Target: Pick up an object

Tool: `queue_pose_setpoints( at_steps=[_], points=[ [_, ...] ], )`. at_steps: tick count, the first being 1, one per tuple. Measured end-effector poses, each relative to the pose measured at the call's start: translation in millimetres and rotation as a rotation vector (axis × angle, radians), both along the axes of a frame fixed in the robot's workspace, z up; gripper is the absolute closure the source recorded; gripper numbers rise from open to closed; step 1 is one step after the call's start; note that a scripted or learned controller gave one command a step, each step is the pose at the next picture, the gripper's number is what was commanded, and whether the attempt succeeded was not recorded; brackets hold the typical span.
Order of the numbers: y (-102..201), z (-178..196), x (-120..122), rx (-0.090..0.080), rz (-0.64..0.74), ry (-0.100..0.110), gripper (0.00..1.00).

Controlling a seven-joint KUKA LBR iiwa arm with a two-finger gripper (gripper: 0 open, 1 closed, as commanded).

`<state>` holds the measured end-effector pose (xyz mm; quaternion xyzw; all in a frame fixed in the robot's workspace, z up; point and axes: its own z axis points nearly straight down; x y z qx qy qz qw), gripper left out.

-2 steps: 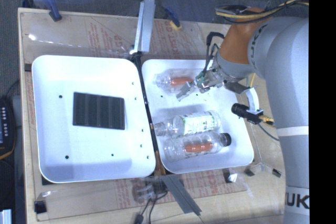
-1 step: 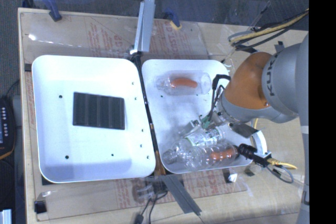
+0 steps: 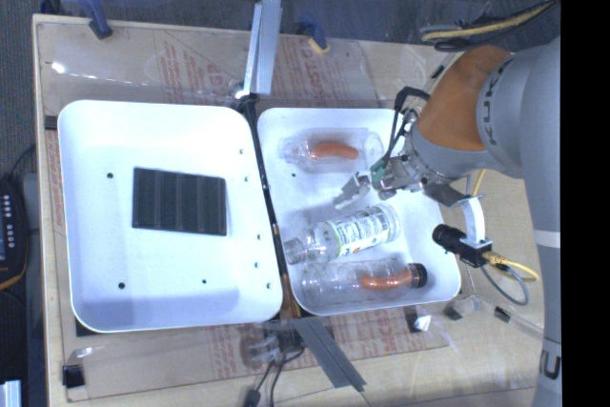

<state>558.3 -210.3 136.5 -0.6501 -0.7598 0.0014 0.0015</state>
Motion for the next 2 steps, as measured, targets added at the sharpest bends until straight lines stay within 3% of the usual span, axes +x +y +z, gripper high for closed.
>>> queue_pose_setpoints(
  at_steps=[1, 2],
  points=[
    [1.1, -45.6, -54.1, 0.001, 0.112, -0.002, 0.0],
    [1.5, -38.2, -75.6, -0.004, 0.15, -0.019, 0.0]
  ],
)
